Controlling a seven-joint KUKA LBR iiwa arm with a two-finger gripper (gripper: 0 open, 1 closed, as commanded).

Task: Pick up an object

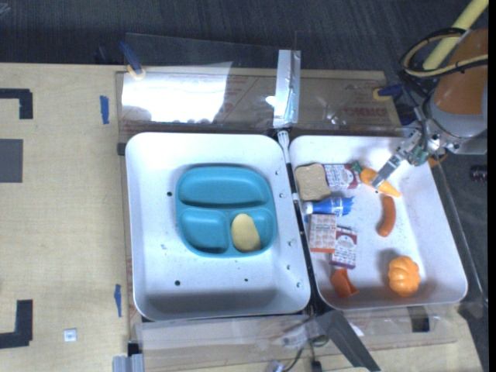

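1. The gripper (390, 167) hangs over the right bin (446, 231), near its far edge at about one o'clock; whether its fingers are spread or pressed, I cannot tell.
2. An orange sausage (386, 216) lies just at six o'clock of the tips, apart from them.
3. A small pumpkin (404, 275) sits at five o'clock of the sausage, near the bin's front rim.
4. Packets (332, 235) crowd the bin's nine o'clock side; bare floor lies at three.

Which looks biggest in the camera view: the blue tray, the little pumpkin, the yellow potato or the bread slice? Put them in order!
Largest to smallest:
1. Blue tray, by far the biggest.
2. Bread slice.
3. Yellow potato and little pumpkin: these two look about the same size, so I will not rank them.
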